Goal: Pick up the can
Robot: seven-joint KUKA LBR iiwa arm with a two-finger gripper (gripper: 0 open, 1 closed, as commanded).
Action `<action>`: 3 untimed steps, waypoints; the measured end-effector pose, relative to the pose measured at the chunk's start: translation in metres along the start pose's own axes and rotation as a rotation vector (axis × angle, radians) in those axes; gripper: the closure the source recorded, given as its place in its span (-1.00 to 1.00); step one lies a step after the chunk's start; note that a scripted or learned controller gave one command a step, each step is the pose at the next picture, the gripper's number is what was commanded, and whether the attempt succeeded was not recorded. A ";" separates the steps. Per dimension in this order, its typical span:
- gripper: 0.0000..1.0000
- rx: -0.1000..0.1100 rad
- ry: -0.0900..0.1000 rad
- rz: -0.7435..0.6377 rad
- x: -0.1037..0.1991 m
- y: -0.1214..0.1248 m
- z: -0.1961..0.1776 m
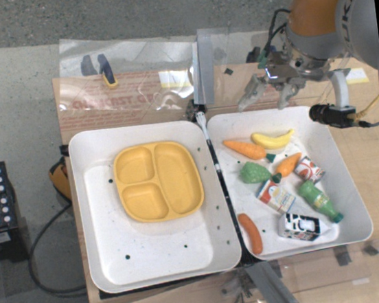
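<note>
tool (270,95) is open, holding nothing; can (309,170) sits below it, so drop straight down between the carrot (287,165) and bottle (318,200)

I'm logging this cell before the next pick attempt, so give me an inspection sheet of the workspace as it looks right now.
Surface: bench bearing two white bins side by side, left bin and right bin.
Job's things: can, lying in the right bin among the toy food, not held.
Clutter: yellow tray in the left bin; banana, two carrots, green bottle, sausage, carton and a dark packet in the right bin.
Grippers: tool open, above the right bin's far rim.
Cables: black cable looping on the floor, left of the bench.
Surroundings: clear plastic sheet behind the bins.
</note>
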State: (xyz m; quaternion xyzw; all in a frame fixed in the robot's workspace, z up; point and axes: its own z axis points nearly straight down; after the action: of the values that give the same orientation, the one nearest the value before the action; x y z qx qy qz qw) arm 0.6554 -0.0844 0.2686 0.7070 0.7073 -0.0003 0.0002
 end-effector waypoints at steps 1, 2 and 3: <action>-1.00 0.002 -0.002 0.005 -0.037 -0.038 0.040; -1.00 0.003 -0.002 0.023 -0.112 -0.075 0.128; -1.00 0.001 0.000 0.001 -0.131 -0.121 0.176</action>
State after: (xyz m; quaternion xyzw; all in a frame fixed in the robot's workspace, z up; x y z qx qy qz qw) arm 0.5347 -0.2159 0.0924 0.7075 0.7068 -0.0007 0.0000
